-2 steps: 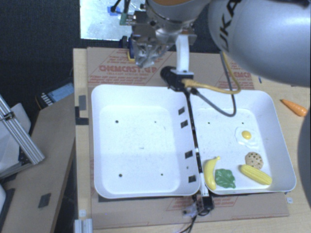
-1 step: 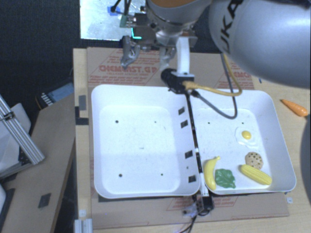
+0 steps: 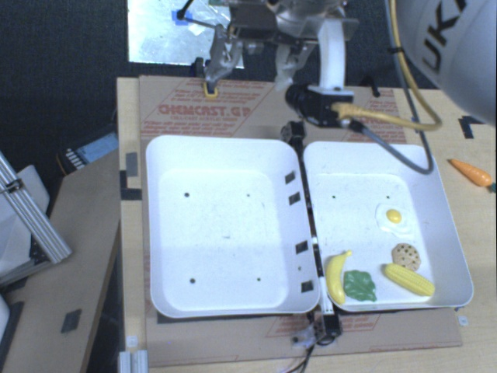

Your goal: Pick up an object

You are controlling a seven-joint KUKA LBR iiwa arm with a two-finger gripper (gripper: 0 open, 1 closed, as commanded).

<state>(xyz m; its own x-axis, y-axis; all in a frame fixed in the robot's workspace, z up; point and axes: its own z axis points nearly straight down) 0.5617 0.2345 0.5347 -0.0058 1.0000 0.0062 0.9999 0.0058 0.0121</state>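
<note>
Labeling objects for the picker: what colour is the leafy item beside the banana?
Green. The leafy item lies against the yellow banana in the right bin, clear in the camera view.

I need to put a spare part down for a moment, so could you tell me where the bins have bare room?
The left bin has bare floor from wall to wall. The right bin is free across its far half. Its near end is crowded: banana, green leaf, corn cob, cookie, with the fried egg just beyond.
</note>
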